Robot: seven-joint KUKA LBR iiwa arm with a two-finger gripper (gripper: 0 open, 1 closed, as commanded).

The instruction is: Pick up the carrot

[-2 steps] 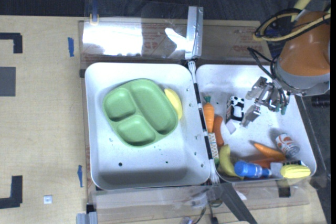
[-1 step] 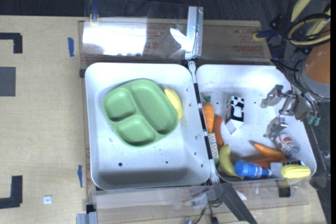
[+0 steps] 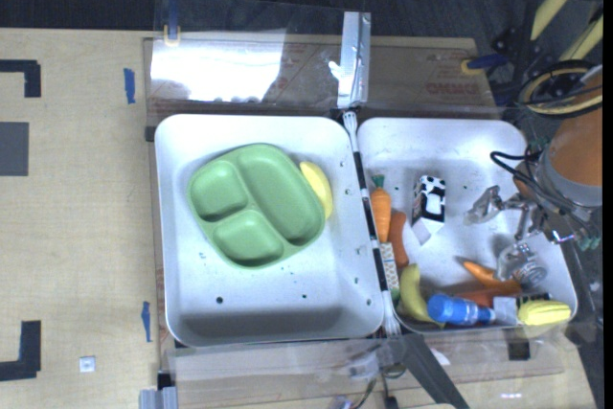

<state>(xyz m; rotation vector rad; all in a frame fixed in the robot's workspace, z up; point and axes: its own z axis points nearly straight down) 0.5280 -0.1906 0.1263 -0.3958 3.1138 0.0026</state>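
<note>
Light wood tabletop (image 3: 77, 235) with black tape corners at the left edge, dark carpet behind it. Two shallow white bins sit side by side, a clear plastic sheet (image 3: 249, 62) propped behind them.

Left bin (image 3: 259, 306): green divided plate (image 3: 257, 203), three compartments, tilted toward the far right corner. Yellow object (image 3: 319, 187), banana-like, sits just beside the plate's right edge, against the bin wall.

Right bin (image 3: 450, 144): cluttered along the left wall and near edge. Carrot (image 3: 381, 211) lies lengthwise against the left wall, just inside the divider between bins. A second orange piece (image 3: 397, 239) touches it on the right, running toward the near edge. Small black-and-white toy (image 3: 432, 197) sits near, to the carrot's right, apart from it. Yellow banana (image 3: 412, 294) lies at the near-left corner, blue bottle (image 3: 460, 310) beside it along the near wall, yellow corn-like piece (image 3: 544, 311) at the near-right corner. Another orange carrot-shaped item (image 3: 488, 273) lies near the bottle, under the arm.

Arm enters from the right, orange band (image 3: 579, 153) at the frame edge. Claw (image 3: 512, 225) hangs over the right half of the right bin, well apart from the carrot at the left wall. Fingers look spread apart, nothing between them. Metal parts overlap, so how wide the spread is isn't clear.
</note>
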